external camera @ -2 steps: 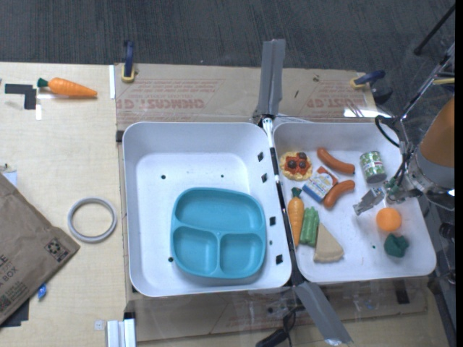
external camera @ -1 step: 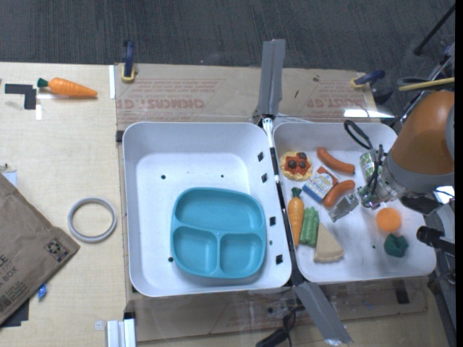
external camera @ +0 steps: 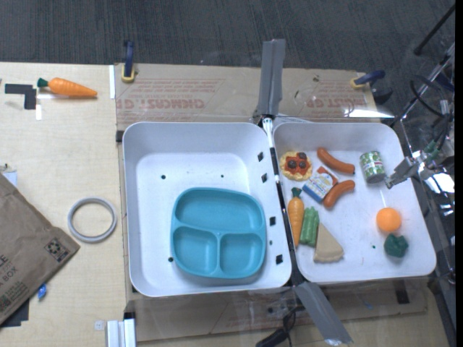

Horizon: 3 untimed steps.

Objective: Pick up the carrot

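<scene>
The smooth, tapered orange carrot (external camera: 295,219) lies along the right bin's (external camera: 412,262) left wall, green top toward the far side, tip nearer; the hand's (external camera: 400,172) state I cannot tell.

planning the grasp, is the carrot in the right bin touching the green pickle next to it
Cannot tell. In the camera view the carrot and the green pickle lie side by side with no plain gap between them, but contact isn't clear either.
</scene>
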{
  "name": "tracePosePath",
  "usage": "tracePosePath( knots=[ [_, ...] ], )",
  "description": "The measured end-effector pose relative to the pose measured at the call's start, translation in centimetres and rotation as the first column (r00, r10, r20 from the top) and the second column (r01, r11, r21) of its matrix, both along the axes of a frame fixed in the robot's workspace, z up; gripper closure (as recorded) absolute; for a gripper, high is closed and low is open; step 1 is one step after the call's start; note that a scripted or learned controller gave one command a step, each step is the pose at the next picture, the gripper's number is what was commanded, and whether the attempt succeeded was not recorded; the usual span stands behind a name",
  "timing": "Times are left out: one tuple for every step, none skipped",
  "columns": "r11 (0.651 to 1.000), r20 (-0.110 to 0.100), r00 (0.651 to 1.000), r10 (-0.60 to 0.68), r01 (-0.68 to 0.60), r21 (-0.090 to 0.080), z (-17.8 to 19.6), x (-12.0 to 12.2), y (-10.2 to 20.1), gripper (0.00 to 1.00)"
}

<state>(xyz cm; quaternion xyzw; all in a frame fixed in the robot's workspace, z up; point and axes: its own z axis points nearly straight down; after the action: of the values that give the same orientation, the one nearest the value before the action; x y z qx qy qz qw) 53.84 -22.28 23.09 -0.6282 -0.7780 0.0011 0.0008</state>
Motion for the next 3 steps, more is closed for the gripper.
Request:
tracePosePath(
  knots=[
    [0.999,-0.004,0.999,-0.042,0.042,0.006,-12.9,0.3,0.5,0.00],
    [0.993,0.000,0.994,-0.113,0.113,0.010,-14.0,1.4,0.8,0.00],
    [0.986,-0.001,0.986,-0.165,0.165,0.010,-14.0,-1.7,0.8,0.00]
  ],
)
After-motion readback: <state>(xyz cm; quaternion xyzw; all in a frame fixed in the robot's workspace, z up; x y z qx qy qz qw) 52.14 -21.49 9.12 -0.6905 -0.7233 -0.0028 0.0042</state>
